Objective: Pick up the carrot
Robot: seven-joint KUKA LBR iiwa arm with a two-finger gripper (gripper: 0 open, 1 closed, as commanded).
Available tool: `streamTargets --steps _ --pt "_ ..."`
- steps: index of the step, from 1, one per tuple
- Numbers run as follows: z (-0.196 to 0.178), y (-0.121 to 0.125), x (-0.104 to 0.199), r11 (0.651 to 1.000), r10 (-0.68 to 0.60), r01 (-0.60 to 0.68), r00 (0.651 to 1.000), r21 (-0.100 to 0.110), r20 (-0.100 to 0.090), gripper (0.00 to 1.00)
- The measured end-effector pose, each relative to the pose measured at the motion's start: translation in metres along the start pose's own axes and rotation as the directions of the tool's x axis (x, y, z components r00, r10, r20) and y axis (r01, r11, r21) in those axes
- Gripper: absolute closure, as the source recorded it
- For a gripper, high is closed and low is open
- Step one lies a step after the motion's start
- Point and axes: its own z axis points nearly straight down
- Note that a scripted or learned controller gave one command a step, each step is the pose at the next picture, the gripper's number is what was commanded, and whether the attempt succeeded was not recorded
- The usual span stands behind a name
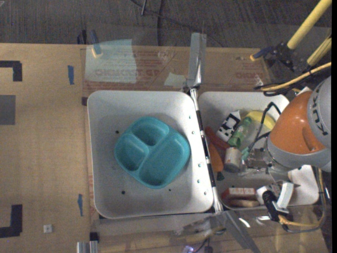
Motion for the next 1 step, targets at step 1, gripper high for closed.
streamTargets --steps 1 --pt "-0.0004 0.0009 0.0113 0.869 0.495 -0.495 0.869 -0.006 -0.003 1.00"
